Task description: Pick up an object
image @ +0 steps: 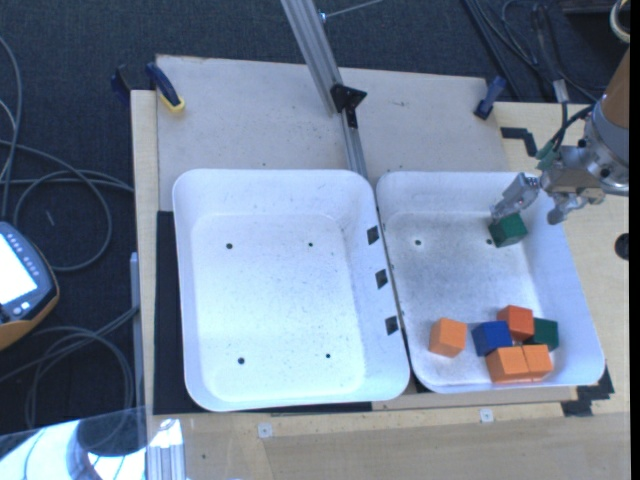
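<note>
Green cube [508,230]: sits directly below the jaws [535,200] over the right bin [585,298]; whether the jaws clamp it, cannot tell.

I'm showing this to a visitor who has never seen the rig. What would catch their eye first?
Probably the gripper at the right edge, above the right bin, with a green block at its fingertips near that bin's far side. Next, the bright cluster of orange, blue and green blocks in the bin's near right corner. The left bin sits beside it.
</note>
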Robot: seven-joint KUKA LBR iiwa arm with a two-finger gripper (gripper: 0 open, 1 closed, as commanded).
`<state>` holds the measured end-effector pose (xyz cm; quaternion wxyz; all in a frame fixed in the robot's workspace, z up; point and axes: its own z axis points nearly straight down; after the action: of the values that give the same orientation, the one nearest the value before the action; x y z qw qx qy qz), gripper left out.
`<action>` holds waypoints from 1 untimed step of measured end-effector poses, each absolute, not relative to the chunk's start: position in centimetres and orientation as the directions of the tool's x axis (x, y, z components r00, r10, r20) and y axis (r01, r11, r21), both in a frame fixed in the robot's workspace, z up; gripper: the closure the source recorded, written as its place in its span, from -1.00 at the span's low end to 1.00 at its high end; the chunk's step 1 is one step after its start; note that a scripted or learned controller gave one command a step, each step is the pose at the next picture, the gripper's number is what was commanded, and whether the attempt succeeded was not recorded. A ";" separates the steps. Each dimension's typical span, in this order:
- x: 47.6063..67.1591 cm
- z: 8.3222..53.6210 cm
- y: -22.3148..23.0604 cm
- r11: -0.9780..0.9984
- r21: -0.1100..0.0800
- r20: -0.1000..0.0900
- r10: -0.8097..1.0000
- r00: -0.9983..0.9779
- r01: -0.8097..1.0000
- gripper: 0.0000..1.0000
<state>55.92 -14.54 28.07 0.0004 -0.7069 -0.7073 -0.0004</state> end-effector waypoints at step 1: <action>61.1 13.2 -21.5 -0.002 -0.007 0.000 1.000 0.002 1.000 -1.00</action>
<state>61.14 -21.50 13.19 0.0024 -0.7078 -0.7064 0.0022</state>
